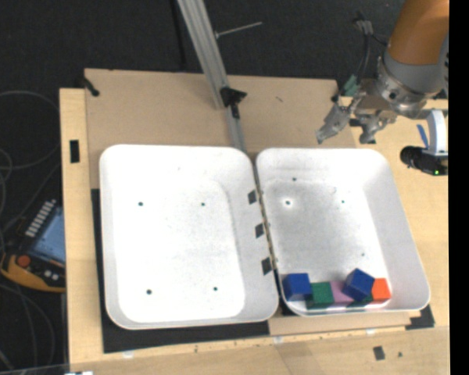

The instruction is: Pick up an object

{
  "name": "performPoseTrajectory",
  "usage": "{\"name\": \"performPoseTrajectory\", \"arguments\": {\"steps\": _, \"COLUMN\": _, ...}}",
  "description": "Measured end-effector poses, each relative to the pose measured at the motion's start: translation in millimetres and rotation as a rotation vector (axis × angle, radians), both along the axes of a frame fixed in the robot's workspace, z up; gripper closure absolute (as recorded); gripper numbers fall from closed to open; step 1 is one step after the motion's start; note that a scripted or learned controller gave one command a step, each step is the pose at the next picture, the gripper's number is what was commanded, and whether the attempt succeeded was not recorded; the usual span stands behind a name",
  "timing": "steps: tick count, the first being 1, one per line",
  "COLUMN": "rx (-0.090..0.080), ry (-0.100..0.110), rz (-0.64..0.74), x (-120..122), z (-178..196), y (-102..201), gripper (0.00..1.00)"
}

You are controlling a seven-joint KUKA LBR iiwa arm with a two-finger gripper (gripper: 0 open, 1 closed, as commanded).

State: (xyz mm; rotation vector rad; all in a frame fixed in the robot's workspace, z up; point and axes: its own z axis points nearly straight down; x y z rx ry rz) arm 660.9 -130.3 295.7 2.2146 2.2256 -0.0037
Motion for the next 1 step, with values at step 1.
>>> {"name": "performPoseTrajectory", "arguments": {"steps": 1, "rx": 0.002, "ry": 0.0, "rz": 0.0, "x": -0.3, "z": 8.7, "y": 41.2, "gripper": 0.0}}
